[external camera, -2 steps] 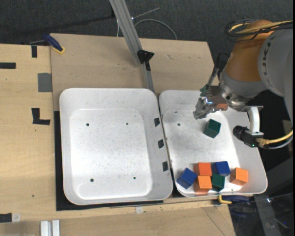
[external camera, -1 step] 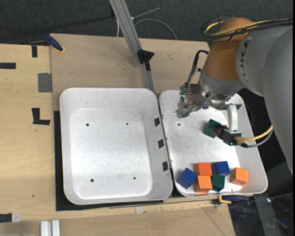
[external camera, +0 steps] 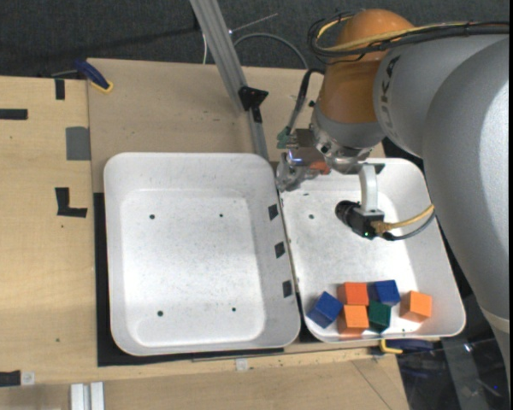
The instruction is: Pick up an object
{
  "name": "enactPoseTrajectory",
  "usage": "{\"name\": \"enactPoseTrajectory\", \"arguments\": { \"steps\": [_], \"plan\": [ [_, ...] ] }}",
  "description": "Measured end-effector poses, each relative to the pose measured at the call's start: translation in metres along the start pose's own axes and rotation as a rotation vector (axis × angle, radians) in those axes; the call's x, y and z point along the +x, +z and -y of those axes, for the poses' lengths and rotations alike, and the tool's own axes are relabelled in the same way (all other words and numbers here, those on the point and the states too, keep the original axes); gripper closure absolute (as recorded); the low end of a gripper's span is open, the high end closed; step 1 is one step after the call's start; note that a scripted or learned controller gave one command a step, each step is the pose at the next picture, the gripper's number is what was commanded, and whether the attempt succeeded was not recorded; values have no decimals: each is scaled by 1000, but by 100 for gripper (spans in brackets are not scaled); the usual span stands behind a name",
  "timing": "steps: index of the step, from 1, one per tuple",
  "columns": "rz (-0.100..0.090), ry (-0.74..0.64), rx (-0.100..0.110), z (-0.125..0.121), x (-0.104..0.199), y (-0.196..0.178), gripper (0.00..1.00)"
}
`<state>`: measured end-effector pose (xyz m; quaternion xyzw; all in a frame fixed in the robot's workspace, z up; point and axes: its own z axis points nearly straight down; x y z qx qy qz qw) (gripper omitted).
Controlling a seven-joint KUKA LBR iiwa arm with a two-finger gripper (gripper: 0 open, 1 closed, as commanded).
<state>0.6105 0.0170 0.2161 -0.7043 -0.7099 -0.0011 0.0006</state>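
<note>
The arm (external camera: pixel 427 101), grey with an orange band (external camera: pixel 359 67) above the wrist, reaches in from the right and hangs over the far end of the right bin (external camera: pixel 410 254). The gripper (external camera: pixel 292 173) sits at that bin's far left corner, close to the raised edge where the two bins meet. The wrist body covers most of it from this angle, so whether it is spread wide or drawn narrow cannot be told. Nothing is seen gripped there.

The candidate objects lie well apart from the gripper, clustered at the near end of the right bin. A blue block (external camera: pixel 325 307) is nearest the bin's left wall. Just beside it stand two orange blocks (external camera: pixel 356 293), one behind the other (external camera: pixel 355 317). A second blue block (external camera: pixel 385 290) and a dark green block (external camera: pixel 379 314) follow, packed against the orange pair. A third orange block (external camera: pixel 417 305) sits slightly apart at the cluster's right end.

A black cylindrical fitting (external camera: pixel 356 216) with a yellow cable hangs from the wrist, between the gripper and the blocks.

The left bin (external camera: pixel 188 254) lies beside the gripper, across the shared edge. A slanted metal post (external camera: pixel 227 54) rises beyond it over the wooden bench (external camera: pixel 34 229)
</note>
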Motion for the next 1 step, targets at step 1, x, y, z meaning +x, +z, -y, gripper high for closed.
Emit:
{"name": "enactPoseTrajectory", "arguments": {
  "steps": [1],
  "plan": [
    [0, 0, 1, -18, 59, 3, 100]
  ]
}}
